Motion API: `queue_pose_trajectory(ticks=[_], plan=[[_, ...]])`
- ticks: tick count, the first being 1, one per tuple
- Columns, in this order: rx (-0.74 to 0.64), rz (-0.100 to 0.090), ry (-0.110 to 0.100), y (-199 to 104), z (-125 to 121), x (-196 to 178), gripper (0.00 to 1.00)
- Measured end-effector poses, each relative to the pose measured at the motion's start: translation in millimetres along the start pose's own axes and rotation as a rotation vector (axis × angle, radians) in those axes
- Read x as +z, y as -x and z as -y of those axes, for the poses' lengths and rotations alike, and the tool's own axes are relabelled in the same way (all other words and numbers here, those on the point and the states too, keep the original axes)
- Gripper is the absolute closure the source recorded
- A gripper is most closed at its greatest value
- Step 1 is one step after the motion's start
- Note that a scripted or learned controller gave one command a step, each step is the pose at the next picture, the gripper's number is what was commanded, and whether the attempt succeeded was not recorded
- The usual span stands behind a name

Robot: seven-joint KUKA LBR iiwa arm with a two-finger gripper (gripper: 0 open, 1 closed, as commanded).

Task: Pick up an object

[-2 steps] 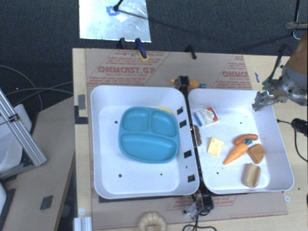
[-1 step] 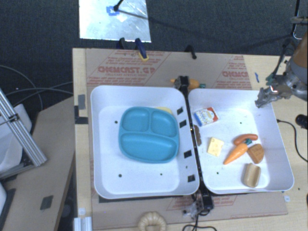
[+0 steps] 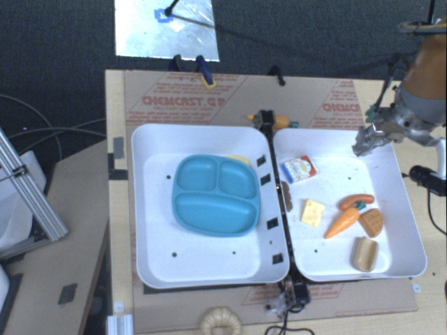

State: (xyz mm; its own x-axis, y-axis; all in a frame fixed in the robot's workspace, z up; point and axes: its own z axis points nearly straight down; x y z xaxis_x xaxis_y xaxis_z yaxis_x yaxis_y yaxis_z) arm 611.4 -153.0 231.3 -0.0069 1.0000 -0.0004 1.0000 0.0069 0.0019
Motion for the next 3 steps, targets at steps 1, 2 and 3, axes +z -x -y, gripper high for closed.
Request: queue_pose_trajectory(ticks=[1,2,3], plan=[[0.0,-0.001,-0.002,-54.9,7.8,12.5,1.0],[-0.001,-0.001,-0.001,-96.6,20.0,10.8,1.0],[0.0,0.0,0.0,-117.3,18.4,15.1,1.0]])
